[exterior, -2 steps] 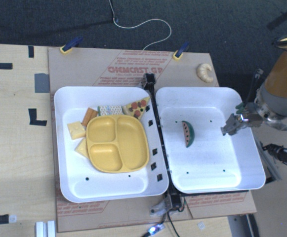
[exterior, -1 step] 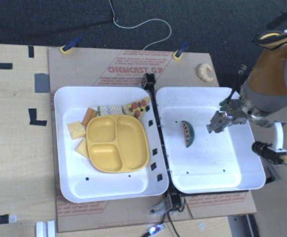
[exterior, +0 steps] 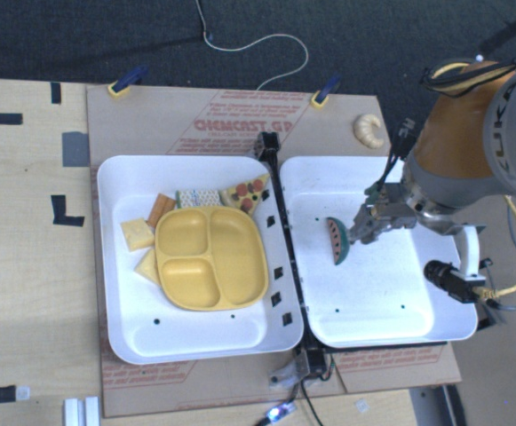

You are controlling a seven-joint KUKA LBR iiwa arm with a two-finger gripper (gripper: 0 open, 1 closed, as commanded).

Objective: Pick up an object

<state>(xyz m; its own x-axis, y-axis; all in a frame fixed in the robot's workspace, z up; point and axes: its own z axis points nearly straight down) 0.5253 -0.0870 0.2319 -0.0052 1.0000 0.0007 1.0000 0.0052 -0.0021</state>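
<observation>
A toy watermelon slice [exterior: 337, 240], red with a green rind, lies in the right bin [exterior: 373, 322], left of its middle. My gripper [exterior: 364, 230] hangs low over that bin, just right of the slice and close to touching it. The slice rests on the bin floor, and I cannot make out whether it is between the fingers. In the left bin [exterior: 186, 335] a yellow divided plate [exterior: 211, 257] sits on top of several flat food toys: a cracker [exterior: 137, 234], a brown piece [exterior: 161, 208] and a pizza slice [exterior: 249, 192].
A pale, peanut-like object [exterior: 370, 130] lies outside the bins on the cardboard at the back right. Black clips [exterior: 268, 145] sit along the divide between the two bins. The arm's orange-banded wrist [exterior: 457, 136] fills the space over the right bin's far right corner.
</observation>
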